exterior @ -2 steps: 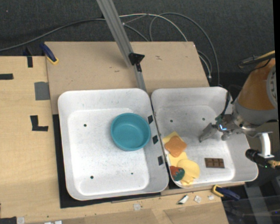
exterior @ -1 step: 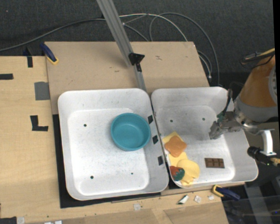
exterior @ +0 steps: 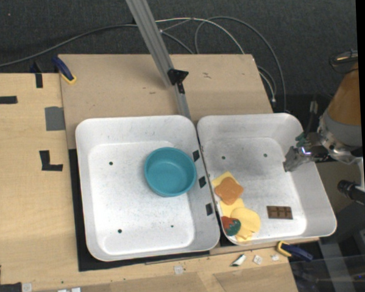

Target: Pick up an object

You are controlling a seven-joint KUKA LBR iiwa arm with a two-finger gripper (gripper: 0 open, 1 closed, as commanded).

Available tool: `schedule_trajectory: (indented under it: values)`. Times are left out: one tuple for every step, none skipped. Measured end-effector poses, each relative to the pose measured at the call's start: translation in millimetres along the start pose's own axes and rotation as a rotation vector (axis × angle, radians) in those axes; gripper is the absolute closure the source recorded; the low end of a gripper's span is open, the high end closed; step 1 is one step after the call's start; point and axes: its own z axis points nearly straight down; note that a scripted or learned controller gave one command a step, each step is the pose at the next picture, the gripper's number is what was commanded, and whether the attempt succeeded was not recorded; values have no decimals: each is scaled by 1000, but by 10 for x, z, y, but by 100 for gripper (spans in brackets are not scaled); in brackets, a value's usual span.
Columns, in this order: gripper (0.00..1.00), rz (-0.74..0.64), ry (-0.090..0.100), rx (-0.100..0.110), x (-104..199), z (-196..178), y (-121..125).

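Note:
A teal bowl (exterior: 169,171) sits in the left bin (exterior: 99,177), near its right side. In the right bin (exterior: 255,138) lie an orange square piece (exterior: 229,189) on a yellow one, a pale yellow lump (exterior: 247,220) with a small red and green item (exterior: 230,224) beside it, and a brown chocolate-like bar (exterior: 279,212). My gripper (exterior: 294,158) hangs over the right bin's right side, above bare floor, well apart from all these objects. Nothing shows between its fingers.
A slanted grey metal bar (exterior: 159,49) crosses the back of the bench toward the gap between the bins. Cables (exterior: 225,30) loop behind. Blue-yellow clamps sit at the back left (exterior: 64,69) and front right (exterior: 293,250).

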Motion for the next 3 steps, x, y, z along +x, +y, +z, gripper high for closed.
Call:
schedule_trajectory:
  values:
    - [100, -1, 0, 1, 43, -432, 19]
    - [100, 0, 1, 3, 48, -654, 29]
    - [100, -4, 3, 6, 526, -566, 89]
